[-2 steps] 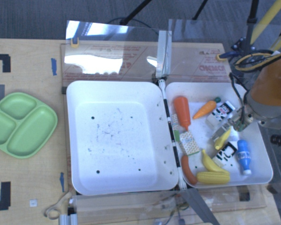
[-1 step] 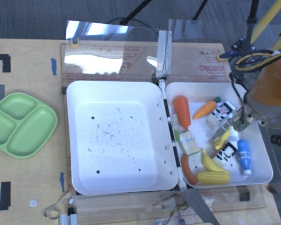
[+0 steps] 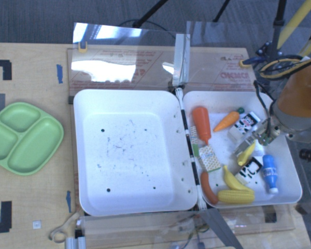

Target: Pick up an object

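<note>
The right bin [image 3: 292,154] holds several toy items. A long orange-red piece [image 3: 201,123] lies at its left, with a small carrot [image 3: 226,121] and a black-and-white box [image 3: 247,122] further back. My gripper [image 3: 250,146] hangs low over the middle of this bin, right above a small yellow piece [image 3: 246,154]. Just in front of it lie a second black-and-white box [image 3: 251,170] and a blue bottle [image 3: 269,173]. A banana [image 3: 229,178], a corn cob [image 3: 236,195] and a red sausage [image 3: 208,187] sit near the front edge.
A patterned cracker-like square [image 3: 210,158] lies by the divider. The left bin [image 3: 127,149] sits beside the right one. A green divided plate [image 3: 23,137] rests on the bench at far left. Clear panels [image 3: 124,61] stand behind the bins.
</note>
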`<move>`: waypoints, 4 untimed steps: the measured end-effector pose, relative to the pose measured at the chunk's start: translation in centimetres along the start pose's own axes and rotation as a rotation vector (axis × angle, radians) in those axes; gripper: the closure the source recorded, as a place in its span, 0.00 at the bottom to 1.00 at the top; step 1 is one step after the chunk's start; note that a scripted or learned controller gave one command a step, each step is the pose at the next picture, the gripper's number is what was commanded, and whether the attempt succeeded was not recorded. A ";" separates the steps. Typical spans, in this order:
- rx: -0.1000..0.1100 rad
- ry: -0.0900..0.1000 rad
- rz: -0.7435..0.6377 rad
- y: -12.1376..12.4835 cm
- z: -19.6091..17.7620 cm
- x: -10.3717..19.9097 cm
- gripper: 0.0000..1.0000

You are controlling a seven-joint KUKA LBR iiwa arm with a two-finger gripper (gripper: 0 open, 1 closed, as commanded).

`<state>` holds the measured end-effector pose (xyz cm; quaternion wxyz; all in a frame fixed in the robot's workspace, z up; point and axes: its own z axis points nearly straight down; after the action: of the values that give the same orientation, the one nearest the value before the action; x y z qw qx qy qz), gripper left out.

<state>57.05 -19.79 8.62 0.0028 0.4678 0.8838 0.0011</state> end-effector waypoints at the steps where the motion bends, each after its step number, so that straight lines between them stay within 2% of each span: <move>1: 0.000 -0.001 -0.098 -1.1 -7.3 -2.4 0.00; 2: -0.002 -0.001 -0.415 8.1 -3.9 -1.0 0.00; 3: 0.009 0.012 -0.493 8.9 -0.3 -2.3 0.00; 4: -0.003 -0.002 -0.491 9.3 -1.7 -2.5 1.00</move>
<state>66.09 -16.62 10.39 0.0046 0.2389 0.9710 0.0014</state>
